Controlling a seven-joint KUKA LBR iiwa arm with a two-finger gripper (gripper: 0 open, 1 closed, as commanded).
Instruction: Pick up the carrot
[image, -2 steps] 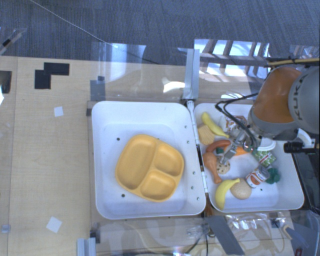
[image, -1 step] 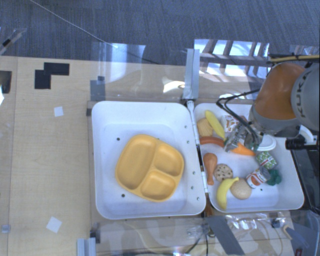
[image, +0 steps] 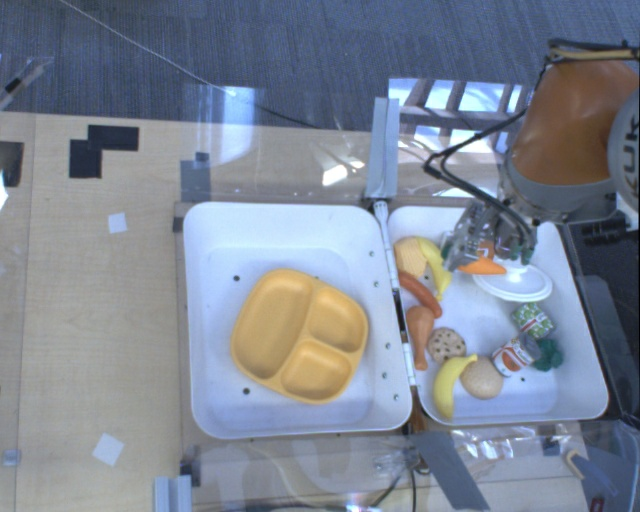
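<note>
The gripper (image: 487, 252) is down in the far part of the right bin (image: 575, 395), and there is an orange carrot (image: 484, 267) right at its tips; the fingers are a blur of metal, so whether they are wide, narrow or actually clamped on it I cannot tell. The carrot lies level, long axis running left to right, and which end is the tip is hard to read. It sits just above the far edge of a white plate (image: 515, 288).

Counting the right bin: two bananas, one (image: 434, 262) at the far left and one (image: 449, 380) near the front. One pale bun (image: 409, 254) beside the far banana. One reddish sausage (image: 419, 290), one brown piece (image: 419, 325) below it, one speckled cookie (image: 446, 344), one round roll (image: 481, 379), one red and white can (image: 513, 357), one green patterned item (image: 534, 322) and one dark green lump (image: 548, 353).

The left bin (image: 215, 300) holds a single yellow divided tray (image: 300, 333), three compartments.

Both bins rest on a light wooden bench (image: 90, 330) with black marks at its far left; dark carpet (image: 250, 40) beyond
</note>
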